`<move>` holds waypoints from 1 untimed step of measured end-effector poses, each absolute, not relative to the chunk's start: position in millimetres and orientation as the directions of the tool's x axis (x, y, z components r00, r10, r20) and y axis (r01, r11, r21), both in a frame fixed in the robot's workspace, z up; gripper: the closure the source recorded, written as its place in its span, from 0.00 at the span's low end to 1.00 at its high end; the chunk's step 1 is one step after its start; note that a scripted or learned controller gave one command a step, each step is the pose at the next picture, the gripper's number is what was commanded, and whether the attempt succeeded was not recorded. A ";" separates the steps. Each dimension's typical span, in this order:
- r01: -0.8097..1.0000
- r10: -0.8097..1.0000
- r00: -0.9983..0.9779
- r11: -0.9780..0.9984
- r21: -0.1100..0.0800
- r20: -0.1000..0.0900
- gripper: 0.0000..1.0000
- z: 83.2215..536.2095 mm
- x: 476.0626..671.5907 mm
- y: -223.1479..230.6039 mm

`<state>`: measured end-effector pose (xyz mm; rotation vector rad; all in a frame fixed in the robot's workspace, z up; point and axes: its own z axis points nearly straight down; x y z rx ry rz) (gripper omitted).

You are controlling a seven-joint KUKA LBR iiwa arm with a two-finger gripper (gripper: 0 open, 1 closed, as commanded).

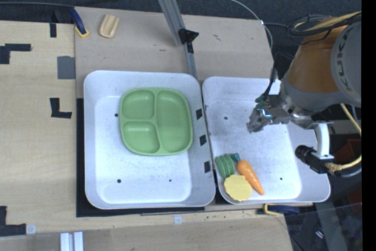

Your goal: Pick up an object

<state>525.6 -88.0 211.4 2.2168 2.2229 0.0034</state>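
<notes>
Your gripper (258, 120) hangs over the middle of the right bin (294, 185); its tip is too blurred to tell you how it stands. The toy carrot (250, 177), a yellow round piece (237, 187) and a green piece (225, 163) huddle in that bin's near-left corner. The green divided plate (156, 120) lies in the left bin (100, 179).

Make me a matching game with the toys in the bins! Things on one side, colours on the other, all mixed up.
Things:
1. plate
2. carrot
3. round slice
4. bins

Colours:
A. orange
B. white
C. green
D. yellow

Pairs: 1-C, 2-A, 3-D, 4-B
</notes>
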 end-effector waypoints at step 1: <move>1.000 1.000 -0.002 0.002 0.003 -0.001 1.00 251.3 526.6 -87.7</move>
